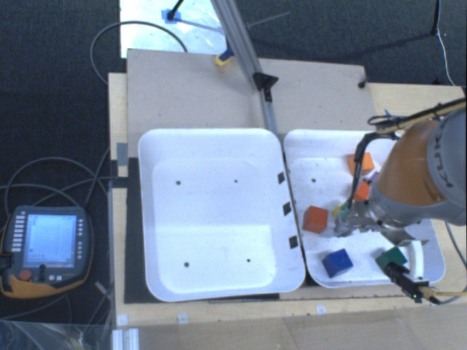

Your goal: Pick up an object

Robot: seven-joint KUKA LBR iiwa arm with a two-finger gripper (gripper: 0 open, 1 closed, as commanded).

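From above, we see two white bins side by side on the tabletop. The left bin and the right bin touch along their inner rims.

The arm reaches in from the right over the right bin, its orange band above the grey wrist. The end effector hangs low in the middle of that bin; we cannot tell whether it grips anything or how it is set, since the wrist hides much of it.

Just left of the end effector lies a red block. Something yellow peeks out right beside the tool, between it and the red block. A blue block sits near the front rim, below the end effector and apart from it. A green piece lies to the right of the blue block. An orange block lies toward the back, partly behind a black cable, and another orange bit shows beside the arm.

A teach pendant rests on the floor at the left, well apart from the bins.
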